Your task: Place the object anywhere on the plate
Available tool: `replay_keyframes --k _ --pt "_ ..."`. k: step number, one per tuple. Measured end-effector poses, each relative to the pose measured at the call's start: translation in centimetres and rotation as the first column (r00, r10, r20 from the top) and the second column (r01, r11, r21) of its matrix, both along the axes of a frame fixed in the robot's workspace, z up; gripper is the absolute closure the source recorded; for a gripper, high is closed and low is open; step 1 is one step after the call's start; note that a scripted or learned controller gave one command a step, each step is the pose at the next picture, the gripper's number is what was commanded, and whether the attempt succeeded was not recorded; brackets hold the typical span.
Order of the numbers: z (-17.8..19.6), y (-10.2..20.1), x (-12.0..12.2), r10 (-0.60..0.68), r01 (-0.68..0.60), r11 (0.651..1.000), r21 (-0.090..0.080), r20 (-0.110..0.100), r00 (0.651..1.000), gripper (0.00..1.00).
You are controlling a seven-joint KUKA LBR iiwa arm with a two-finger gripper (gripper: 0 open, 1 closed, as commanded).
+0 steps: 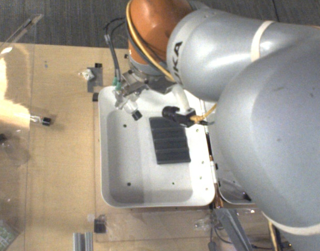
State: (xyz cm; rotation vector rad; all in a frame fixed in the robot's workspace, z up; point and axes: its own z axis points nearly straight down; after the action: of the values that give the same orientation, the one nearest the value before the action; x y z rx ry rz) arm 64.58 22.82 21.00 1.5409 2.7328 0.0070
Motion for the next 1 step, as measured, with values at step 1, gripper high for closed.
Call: replay_keyframes --k 1 --pt "-3.81 -0.03 -6.15 0.052 -0.052 0.999 0.0 -0.002 0.999 1.0"
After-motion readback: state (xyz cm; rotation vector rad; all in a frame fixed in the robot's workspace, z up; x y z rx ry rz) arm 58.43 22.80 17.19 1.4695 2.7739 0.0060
